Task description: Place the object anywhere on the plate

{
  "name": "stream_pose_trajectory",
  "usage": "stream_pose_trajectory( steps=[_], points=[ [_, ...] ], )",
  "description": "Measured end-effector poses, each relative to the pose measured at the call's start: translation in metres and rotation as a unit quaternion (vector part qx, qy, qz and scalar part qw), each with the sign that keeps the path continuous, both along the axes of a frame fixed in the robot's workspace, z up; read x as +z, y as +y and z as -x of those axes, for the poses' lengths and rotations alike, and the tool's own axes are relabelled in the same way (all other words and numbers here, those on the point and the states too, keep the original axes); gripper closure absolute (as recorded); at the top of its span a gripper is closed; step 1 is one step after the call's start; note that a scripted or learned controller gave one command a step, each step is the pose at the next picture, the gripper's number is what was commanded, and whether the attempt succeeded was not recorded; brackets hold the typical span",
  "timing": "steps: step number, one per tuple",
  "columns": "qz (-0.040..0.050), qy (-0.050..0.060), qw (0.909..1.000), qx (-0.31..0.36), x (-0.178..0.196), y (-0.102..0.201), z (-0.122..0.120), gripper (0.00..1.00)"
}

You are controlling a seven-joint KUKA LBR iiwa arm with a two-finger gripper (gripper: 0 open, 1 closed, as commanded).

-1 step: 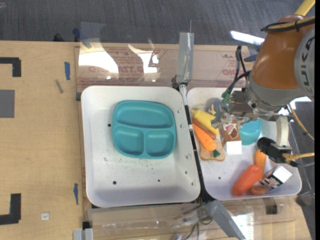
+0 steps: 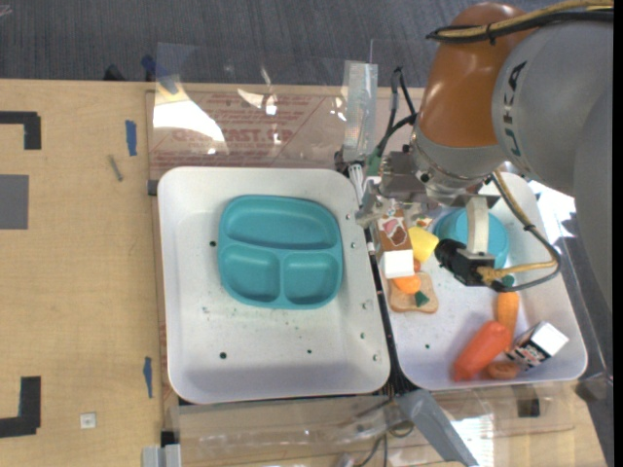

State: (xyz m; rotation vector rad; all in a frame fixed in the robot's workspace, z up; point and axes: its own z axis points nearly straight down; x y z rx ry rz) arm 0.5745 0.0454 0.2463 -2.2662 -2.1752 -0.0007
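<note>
A teal plate (image 2: 281,251) with three compartments lies in the left white bin (image 2: 185,290). My gripper (image 2: 397,224) hangs low over the left side of the right white bin (image 2: 565,358), just right of the wall between the bins. Right under it sits a cluster of small things: a red-and-white piece (image 2: 393,230), a yellow piece (image 2: 422,243), a white block (image 2: 398,263) and an orange slice with a green spot (image 2: 413,295). The wrist hides where the fingertips meet these things.
In the right bin lie a teal bowl (image 2: 498,237), an orange carrot-like toy (image 2: 481,350), a small orange piece (image 2: 507,306) and a black-and-white box (image 2: 538,345). A black cable loops over the bowl. A clear plastic holder (image 2: 359,105) stands behind the bins.
</note>
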Motion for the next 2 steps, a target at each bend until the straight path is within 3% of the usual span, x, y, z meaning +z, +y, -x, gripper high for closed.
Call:
stream_pose_trajectory(
  steps=[1,2],
  points=[
    [0.0002,0.002,0.9998,-0.021,-0.0468,0.0829,-0.036,1.0],
    [0.0004,-0.001,0.9997,-0.023,-0.0431,0.0799,-0.0377,0.0]
  ],
)
